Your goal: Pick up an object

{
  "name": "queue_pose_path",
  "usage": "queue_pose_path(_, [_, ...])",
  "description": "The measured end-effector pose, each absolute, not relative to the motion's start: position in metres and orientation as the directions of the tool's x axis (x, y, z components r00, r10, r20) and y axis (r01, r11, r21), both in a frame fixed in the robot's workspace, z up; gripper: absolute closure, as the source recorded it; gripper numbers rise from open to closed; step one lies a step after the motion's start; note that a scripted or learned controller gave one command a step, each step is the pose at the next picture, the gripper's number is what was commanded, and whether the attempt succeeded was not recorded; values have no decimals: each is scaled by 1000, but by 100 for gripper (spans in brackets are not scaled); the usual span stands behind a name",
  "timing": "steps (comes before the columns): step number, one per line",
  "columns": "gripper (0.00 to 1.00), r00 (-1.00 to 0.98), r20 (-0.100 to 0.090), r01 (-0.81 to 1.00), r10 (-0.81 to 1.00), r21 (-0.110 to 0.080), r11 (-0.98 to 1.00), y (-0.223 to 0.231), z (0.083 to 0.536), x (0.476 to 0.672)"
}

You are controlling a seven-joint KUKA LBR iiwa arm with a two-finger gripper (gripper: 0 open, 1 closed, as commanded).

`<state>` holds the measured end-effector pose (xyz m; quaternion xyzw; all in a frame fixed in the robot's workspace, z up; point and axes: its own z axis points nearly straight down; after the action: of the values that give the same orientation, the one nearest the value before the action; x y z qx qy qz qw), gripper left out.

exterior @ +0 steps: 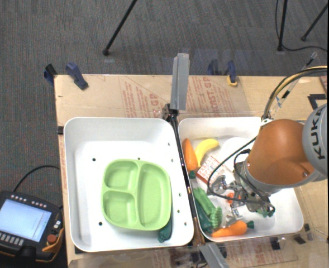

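Your left bin (pixel 80 144) holds a green tray (pixel 136 194); your right bin (pixel 290 214) holds carrots (pixel 190 154), a banana (pixel 205 147). Pincer (pixel 235 201) grip: cannot tell.

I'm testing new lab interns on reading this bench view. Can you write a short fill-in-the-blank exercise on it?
1. The green divided plate lies in the ____ bin.
2. The plate has ____ compartments.
3. The banana is coloured ____.
4. The arm's hand hovers over the ____ bin.

Missing words: left; three; yellow; right
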<state>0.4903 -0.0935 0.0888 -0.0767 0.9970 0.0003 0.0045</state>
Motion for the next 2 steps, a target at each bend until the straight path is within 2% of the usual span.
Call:
queue_pose_path(1, [100,-987,-6,-159,-159,2,987,-92,97,490])
queue_pose_path(2, [100,-965,-15,-263,-263,-7,965,-125,256,495])
